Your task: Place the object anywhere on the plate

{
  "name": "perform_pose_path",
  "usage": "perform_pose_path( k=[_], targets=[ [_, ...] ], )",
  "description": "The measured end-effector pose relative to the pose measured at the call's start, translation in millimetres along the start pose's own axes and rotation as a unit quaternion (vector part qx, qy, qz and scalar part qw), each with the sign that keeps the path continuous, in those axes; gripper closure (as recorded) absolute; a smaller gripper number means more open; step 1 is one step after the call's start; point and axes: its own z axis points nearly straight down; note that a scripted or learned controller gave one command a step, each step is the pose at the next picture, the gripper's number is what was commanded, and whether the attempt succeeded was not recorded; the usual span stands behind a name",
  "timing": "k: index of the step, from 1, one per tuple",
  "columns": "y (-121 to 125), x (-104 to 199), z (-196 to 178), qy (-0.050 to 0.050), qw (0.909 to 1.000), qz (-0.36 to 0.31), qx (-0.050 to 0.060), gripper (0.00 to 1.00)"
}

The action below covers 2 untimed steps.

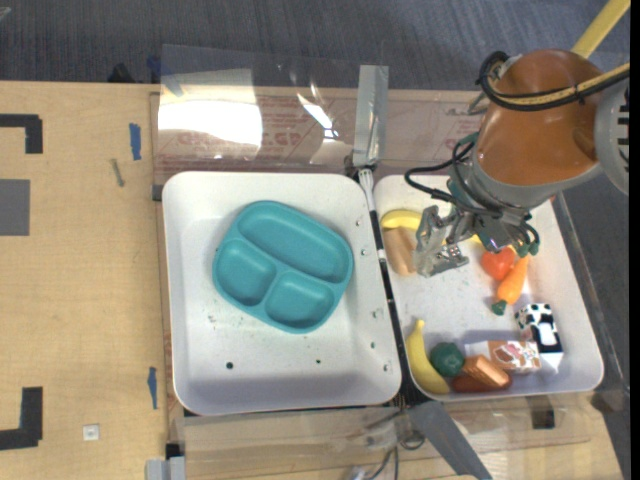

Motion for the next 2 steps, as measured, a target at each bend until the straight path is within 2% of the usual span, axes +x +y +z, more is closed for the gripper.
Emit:
perform_pose_path(
  k=[1,2],
  targets=[
    [30.8,-21.8,-35.1,-0.002,0.9881,-0.154,0.000,1.00],
    [15.8,-73.8,-22.2,-0.001,0.9680,-0.251,-0.001,1.00]
  ],
)
